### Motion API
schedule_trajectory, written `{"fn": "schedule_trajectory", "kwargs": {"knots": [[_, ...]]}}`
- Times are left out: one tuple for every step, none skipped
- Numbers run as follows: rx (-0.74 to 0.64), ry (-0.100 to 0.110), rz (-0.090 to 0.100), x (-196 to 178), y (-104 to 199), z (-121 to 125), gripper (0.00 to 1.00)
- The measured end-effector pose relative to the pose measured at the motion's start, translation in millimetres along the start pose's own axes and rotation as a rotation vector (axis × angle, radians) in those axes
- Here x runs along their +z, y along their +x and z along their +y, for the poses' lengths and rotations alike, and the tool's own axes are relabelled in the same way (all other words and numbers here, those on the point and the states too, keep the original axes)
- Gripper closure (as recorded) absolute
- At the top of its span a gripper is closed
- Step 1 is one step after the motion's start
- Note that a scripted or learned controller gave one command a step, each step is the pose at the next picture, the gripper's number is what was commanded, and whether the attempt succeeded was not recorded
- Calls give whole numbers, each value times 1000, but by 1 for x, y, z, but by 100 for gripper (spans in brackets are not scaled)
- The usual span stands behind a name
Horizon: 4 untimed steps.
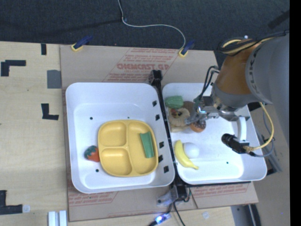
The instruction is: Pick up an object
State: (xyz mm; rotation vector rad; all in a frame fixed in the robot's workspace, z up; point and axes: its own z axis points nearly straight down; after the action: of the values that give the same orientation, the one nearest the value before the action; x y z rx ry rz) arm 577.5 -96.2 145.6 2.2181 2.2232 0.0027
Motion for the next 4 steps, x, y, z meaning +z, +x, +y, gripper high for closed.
{"fn": "schedule_trajectory", "kwargs": {"knots": [[1,-1,0,-43,-2,-1,100],[0,-1,-1,-81,-1,0,100],[-4,3,1,-77,41,23,100],[-3,3,-1,-66,85,51,100]]}}
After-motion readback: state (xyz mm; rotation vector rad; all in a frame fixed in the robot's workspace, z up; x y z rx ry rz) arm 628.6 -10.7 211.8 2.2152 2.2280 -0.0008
